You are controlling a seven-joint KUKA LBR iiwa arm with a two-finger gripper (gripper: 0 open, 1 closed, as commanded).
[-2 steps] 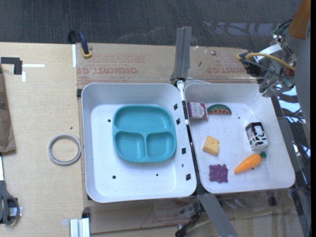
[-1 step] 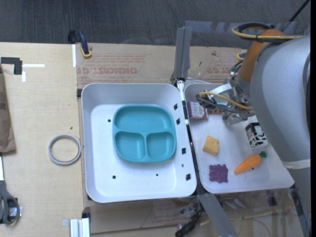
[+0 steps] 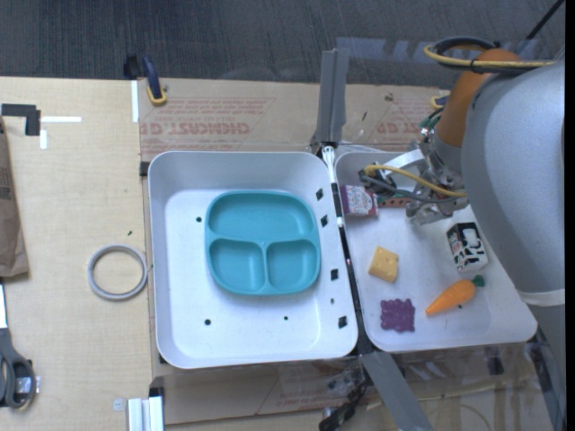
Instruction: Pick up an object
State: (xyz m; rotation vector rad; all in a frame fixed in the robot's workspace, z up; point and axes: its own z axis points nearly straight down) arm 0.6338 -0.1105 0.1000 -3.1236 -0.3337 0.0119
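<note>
Two white bins sit side by side: the left bin (image 3: 162, 268) and the right bin (image 3: 503, 326). The left one holds one teal plate (image 3: 263, 241) with three compartments. The right one holds five loose things: one small pink packet (image 3: 359, 201), one yellow wedge (image 3: 384, 264), one purple bunch (image 3: 397, 314), one carrot (image 3: 451, 296), and one black-and-white can (image 3: 466, 245). On the bench to the left lie one grey ring (image 3: 118, 271) and one pair of scissors (image 3: 15, 377). One arm (image 3: 526, 178) reaches in.

Grey arm (image 3: 526, 178) reaching in from the right, orange band (image 3: 467, 92) above the wrist, gripper (image 3: 429, 206) low, yellow cable looped alongside
</note>
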